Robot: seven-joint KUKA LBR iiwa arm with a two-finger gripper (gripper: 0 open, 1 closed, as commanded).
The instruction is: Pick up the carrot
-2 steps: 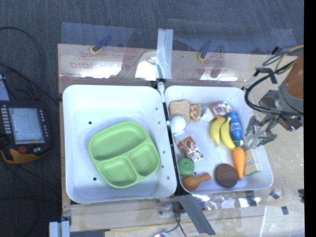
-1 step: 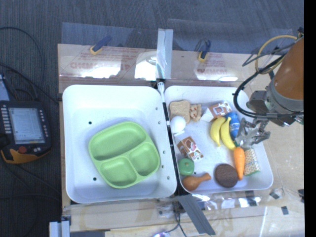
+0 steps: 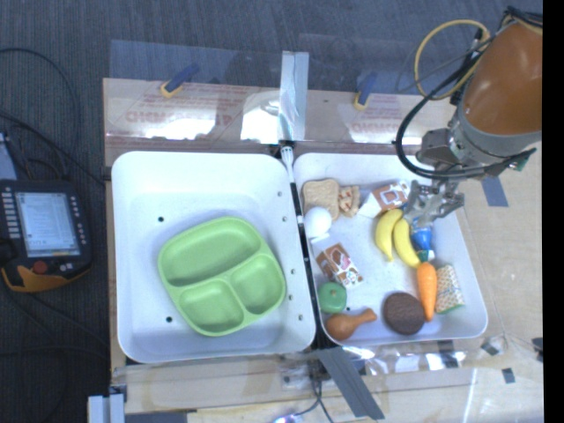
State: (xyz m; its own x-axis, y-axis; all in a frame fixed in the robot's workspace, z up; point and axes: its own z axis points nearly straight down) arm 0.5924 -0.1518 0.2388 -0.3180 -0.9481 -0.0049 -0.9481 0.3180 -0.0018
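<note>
the gripper (image 3: 430,208) is hanging above the bananas (image 3: 395,236), grip state unclear, likely lining up for the carrot (image 3: 426,290) lying just below.

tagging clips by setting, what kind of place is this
Likely a robotics lab bench: a grey-and-orange arm over two white bins, toy food such as a carrot, and a teach pendant.

Carrot (image 3: 426,290): orange, tapered, lying flat in the right bin (image 3: 471,311).

Long axis runs roughly 12 to 6 o'clock, broad end at 12, narrow tip at 6. Sits toward the bin's 4 o'clock corner. Bananas (image 3: 395,236) just off its 11 o'clock end; brown round item (image 3: 404,313) touching at 7 o'clock; speckled block (image 3: 448,289) alongside at 3 o'clock.
</note>
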